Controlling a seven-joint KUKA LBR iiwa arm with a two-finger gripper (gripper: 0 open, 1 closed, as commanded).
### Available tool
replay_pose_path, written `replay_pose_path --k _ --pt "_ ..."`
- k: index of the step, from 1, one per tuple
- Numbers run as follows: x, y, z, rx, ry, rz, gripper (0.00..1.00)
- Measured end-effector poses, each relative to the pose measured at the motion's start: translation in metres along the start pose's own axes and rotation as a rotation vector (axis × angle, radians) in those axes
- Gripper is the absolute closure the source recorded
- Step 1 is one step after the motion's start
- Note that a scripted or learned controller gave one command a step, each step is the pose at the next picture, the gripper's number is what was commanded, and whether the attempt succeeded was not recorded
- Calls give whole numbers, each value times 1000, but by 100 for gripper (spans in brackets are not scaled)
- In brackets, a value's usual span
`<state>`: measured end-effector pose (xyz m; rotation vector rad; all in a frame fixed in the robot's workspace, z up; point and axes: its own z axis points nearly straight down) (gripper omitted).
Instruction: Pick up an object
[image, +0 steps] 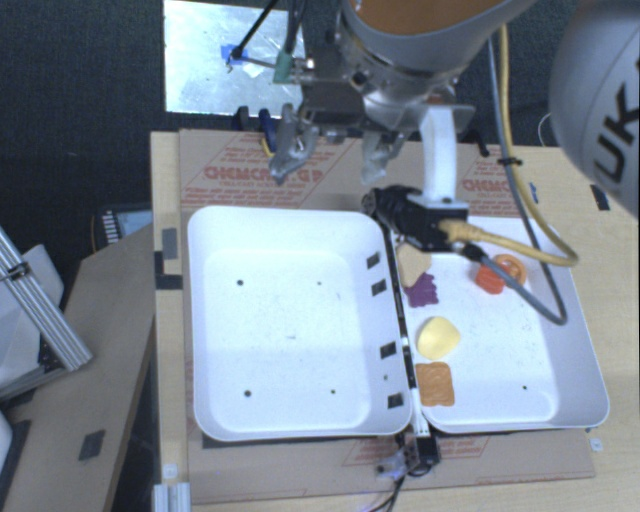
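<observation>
The right bin (560, 390) holds a purple lump (422, 291), a round yellow piece (438, 337), a flat orange-brown square (434, 384), a small red-orange piece (489, 281) and an orange ring (511, 267). My gripper (328, 166) hangs high over the far rim of the bins, nearer the left bin (215, 300). It is open, its two fingers (287, 152) spread wide with nothing between them. It is well apart from all the objects.
The bins meet along a central divider with black clips (386, 318). Brown cardboard (230, 165) lies under both bins. A silver panel (215, 55) sits at the back left, and a metal rail (40, 310) stands at the left.
</observation>
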<state>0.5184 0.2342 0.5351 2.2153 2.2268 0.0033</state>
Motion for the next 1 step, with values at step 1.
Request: replay_pose_path --k 1 --pt "0 0 0 0 0 0 0"
